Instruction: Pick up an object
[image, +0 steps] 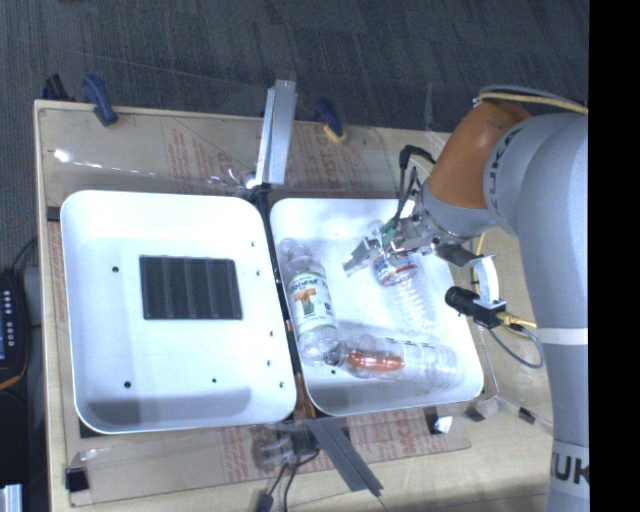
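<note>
The tabletop (150, 470) carries two shallow white bins side by side. The left bin (100, 380) holds only a dark ribbed rectangular panel (190, 288) lying flat near its middle. The grey arm (545, 200), with its orange band (470, 150), reaches in from the right over the right bin (320, 400), whose floor bears three clear plastic bottles.

One bottle with a green and orange label (308, 300) lies along the bin's left wall, its length running from the far side toward the near side. A second bottle with an orange-red label (395, 360) lies crosswise near the bin's front wall, just beside the lower end of the first. A third bottle with a red label (402, 285) lies tilted in the bin's far right part, its upper end directly under the pincer (385, 245).

The pincer sits low over that third bottle's top, at or very near it; whether its fingers are apart, together or clamped on the bottle cannot be told, since the wrist and clear plastic blur together there. The other two bottles lie apart from the pincer, to its left and toward the front.
</note>
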